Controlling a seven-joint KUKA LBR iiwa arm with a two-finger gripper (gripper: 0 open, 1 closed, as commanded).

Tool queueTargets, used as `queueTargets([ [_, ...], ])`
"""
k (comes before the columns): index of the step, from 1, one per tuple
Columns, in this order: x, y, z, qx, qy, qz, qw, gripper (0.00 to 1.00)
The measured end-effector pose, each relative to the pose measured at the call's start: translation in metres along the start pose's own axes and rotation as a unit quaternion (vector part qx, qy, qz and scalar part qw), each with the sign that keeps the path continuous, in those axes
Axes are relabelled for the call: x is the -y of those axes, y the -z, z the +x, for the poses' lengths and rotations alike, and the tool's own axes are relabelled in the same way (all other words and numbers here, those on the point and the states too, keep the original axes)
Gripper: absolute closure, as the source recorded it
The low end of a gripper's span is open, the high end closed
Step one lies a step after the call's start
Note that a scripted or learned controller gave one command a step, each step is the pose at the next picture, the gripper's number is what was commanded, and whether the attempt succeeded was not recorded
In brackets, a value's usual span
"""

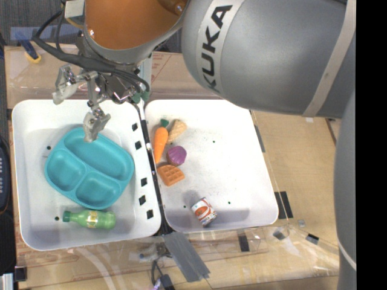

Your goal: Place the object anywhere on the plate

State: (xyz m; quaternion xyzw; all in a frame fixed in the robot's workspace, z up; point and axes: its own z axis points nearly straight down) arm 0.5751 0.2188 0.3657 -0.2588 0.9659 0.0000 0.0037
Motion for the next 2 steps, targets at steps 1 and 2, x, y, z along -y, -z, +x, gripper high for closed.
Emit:
queueTargets([
  [1, -0.001, 0.011, -0.001, 0.002, 0.001, 0.001, 1.0, 1.0],
  [2, 0.007, -0.078, -0.013, -0.005, 0.087, -0.002, 0.9962, 1.0],
])
